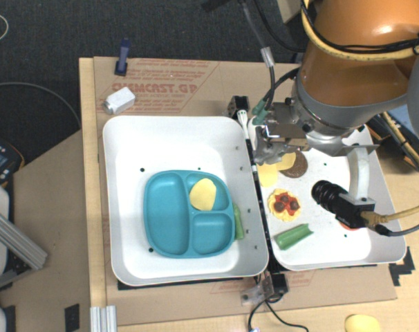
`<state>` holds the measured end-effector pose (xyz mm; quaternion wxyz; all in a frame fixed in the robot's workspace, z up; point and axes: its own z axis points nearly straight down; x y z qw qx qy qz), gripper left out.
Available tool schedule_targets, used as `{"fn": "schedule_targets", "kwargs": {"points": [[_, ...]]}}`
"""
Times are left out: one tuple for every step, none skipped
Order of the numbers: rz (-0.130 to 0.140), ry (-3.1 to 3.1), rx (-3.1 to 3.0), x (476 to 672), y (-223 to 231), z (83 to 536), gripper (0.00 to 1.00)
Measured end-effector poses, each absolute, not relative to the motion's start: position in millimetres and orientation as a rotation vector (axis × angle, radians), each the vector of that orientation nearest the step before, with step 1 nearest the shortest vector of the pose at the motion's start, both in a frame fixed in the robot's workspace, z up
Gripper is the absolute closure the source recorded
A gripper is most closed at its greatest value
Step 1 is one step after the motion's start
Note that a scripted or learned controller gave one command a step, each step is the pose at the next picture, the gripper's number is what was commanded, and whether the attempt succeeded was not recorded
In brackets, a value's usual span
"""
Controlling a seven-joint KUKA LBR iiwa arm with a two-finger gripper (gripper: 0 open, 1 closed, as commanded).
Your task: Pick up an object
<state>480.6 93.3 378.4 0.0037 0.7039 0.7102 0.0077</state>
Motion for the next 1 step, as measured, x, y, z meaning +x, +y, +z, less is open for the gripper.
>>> {"fn": "schedule_targets", "kwargs": {"points": [[-0.009, 2.212, 2.234, 478.7, 5.7, 331.6, 1.00]]}}
